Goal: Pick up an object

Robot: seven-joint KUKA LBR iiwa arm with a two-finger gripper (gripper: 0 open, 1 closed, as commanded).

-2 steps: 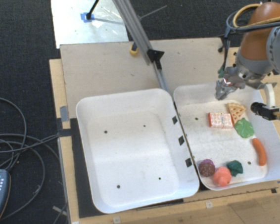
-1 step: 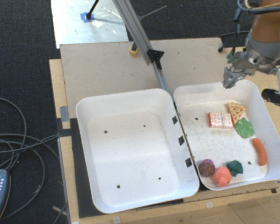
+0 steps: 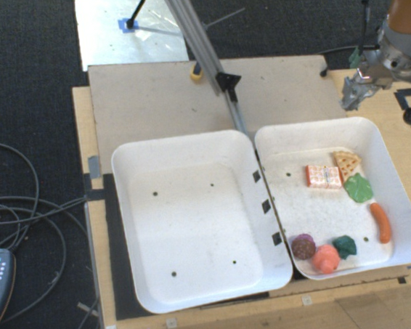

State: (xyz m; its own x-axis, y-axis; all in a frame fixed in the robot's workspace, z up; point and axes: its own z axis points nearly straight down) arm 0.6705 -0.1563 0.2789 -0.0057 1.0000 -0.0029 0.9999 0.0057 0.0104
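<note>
Nearest the camera, in the right bin, lay every candidate: a pink ball, purple ball, dark green piece, sausage, green leaf, wafer and waffle. Nothing was picked yet. Farther back, the pincer hovered beyond the rim, carrying nothing; its spread I cannot tell.

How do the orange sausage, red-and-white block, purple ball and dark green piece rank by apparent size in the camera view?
1. red-and-white block
2. orange sausage
3. purple ball and dark green piece, too alike to rank.
</note>
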